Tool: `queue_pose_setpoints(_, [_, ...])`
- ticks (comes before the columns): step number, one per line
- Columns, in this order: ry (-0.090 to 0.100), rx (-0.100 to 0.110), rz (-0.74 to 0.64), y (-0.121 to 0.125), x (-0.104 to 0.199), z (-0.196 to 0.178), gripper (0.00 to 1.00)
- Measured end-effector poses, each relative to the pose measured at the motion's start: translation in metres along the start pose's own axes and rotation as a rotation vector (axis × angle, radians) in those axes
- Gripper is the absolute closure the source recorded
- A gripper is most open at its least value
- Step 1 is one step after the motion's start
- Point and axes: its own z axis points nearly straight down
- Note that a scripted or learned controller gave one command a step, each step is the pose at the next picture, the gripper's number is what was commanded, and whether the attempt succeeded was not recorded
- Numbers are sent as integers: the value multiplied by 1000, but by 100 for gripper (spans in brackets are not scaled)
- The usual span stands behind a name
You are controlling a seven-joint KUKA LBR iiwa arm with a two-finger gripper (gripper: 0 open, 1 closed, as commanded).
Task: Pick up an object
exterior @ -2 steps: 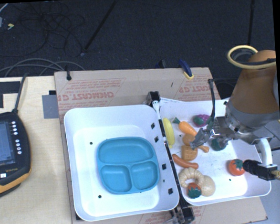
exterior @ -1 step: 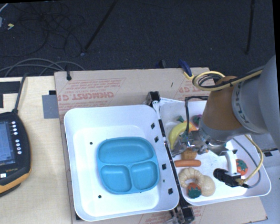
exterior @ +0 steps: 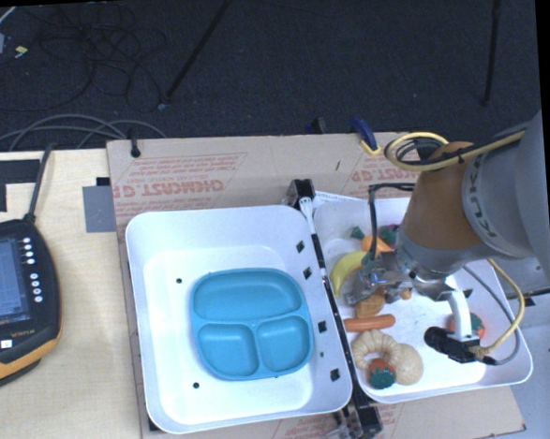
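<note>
We see the grey arm (exterior: 480, 199) bent down into the right bin (exterior: 511, 371), gripper (exterior: 385, 281) among smooth plastic toy food (exterior: 369, 323); we cannot tell its fingers' state. A glossy blue sectioned plate (exterior: 250, 322) fills the left bin (exterior: 156, 269).

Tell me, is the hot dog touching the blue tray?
Apart. The camera view shows the hot dog lying in the right bin, while the blue tray sits in the left bin, with the bins' walls between them.

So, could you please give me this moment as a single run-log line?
arm: reaching into right bin | hand: low over banana and hot dog | grasp: unconfirmed | left bin: blue divided plate
</note>
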Motion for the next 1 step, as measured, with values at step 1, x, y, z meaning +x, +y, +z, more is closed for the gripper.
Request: queue_pose_setpoints(1, [3,-5,-12,-51,67,-94,100])
